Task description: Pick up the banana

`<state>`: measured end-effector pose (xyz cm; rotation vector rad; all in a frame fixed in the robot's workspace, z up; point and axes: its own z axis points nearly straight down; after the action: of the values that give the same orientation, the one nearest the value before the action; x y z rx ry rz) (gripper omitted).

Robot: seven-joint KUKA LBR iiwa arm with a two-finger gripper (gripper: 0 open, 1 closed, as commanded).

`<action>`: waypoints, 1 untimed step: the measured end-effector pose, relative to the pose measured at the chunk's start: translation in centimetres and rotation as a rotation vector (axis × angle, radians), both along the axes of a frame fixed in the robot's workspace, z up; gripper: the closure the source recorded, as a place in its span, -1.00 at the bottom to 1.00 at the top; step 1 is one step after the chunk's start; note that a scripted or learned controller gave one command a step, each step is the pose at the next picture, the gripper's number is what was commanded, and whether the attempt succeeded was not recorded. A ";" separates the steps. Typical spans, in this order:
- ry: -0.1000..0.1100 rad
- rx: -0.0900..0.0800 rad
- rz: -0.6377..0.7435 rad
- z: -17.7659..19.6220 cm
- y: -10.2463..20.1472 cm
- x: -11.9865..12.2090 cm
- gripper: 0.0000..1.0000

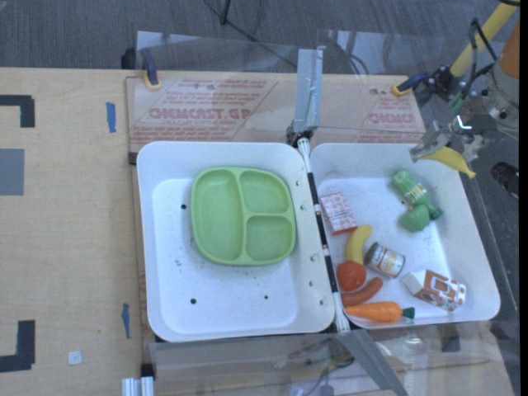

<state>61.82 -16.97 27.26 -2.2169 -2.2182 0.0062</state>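
My gripper (452, 145) hangs over the far right corner of the right bin (483, 258), below the arm's wrist. A yellow curved banana (455, 160) with a dark tip sticks out between its fingers, held above the bin's rim. A second small yellow banana-shaped piece (357, 242) lies in the right bin near its left wall, between a red-and-white packet (337, 212) and a small tin (384, 260).
The right bin also holds two green items (415, 200), a tomato (351, 275), a sausage (364, 292), a carrot (379, 311) and a small carton (437, 289). A green divided plate (243, 216) lies in the left bin (165, 287). Cables hang by the arm.
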 end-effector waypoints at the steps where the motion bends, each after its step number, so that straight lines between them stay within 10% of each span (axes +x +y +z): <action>1: -0.004 -0.002 -0.002 -8.2 -5.4 4.8 -1.00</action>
<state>66.61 -22.41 19.07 -2.2219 -2.2195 0.0047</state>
